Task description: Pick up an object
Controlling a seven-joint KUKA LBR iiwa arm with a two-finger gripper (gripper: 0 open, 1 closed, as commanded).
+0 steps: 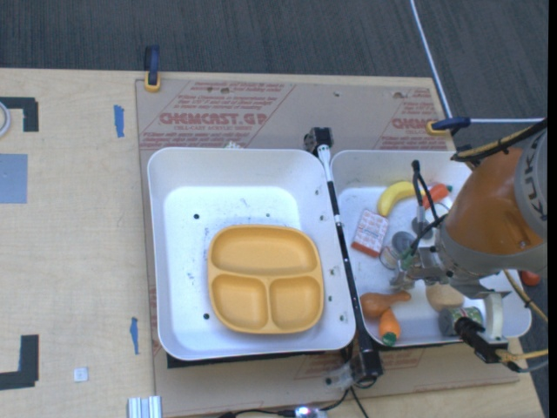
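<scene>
Look at the right bin (348,174), a shallow white plastic tray with rounded corners: your gripper (407,273) is down inside it, under the grey wrist and the glossy orange band. It is a dull metal piece, and you cannot tell from this angle how it is set or whether anything is in it.

Just below the gripper lies a smooth brown pear-shaped piece (383,302), its long axis running across the bin, the fat end away from the arm and the narrow end reaching under the gripper. Further below sits a small orange carrot (388,326) with a green tip, its length pointing toward the bin's near rim.

Above the gripper you see a curved yellow banana (395,197), arching from lower left to upper right. Between the banana and the gripper lies a flat red-and-white printed card (371,232), tilted.

On the arm's side of the gripper rests a pale rounded lump (445,298).

Well away to the gripper's far side, the left bin (174,233) holds a matte yellow-orange divided plate (265,279) with three compartments
</scene>
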